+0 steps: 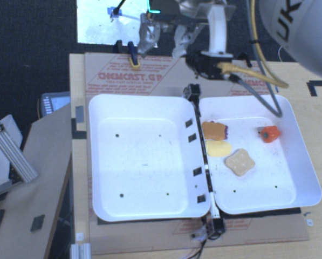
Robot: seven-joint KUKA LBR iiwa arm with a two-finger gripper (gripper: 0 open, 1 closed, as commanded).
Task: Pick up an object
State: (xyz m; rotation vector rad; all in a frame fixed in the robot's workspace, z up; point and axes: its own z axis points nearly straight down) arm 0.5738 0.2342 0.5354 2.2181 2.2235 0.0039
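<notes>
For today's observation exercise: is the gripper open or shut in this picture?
Open. The gripper hangs above the back of the bench, its two jaws spread with a clear gap and nothing between them.

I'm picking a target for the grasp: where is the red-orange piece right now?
The red-orange piece lies in the right bin, near its far right side, apart from the toast-like piece and the yellow piece.
</notes>
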